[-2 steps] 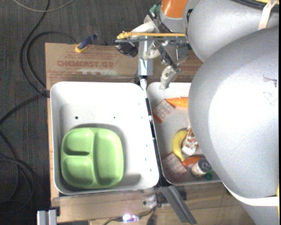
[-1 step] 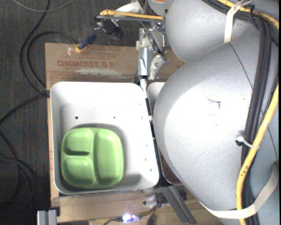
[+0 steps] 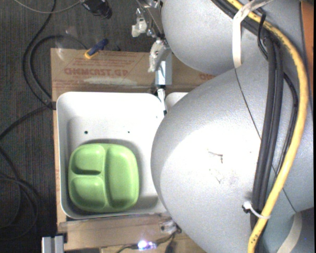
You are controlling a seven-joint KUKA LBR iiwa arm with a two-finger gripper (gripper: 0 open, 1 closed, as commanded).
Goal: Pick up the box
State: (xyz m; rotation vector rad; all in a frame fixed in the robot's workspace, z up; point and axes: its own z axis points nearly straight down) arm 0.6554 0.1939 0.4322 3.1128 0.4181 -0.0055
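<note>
A green three-compartment tray (image 3: 104, 177) lies in the left white bin (image 3: 110, 107), toward its near side. The large grey arm (image 3: 231, 141) covers the right half of the view and hides the right bin, save for a small piece of its rim (image 3: 175, 97). I can make out no box among the uncovered parts.
A brown cardboard sheet (image 3: 100, 70) lies under the bins, with a blue-and-yellow object (image 3: 96, 48) on its far edge. Black cables (image 3: 34, 78) run across the dark floor at left. A yellow cable (image 3: 284, 46) runs along the arm.
</note>
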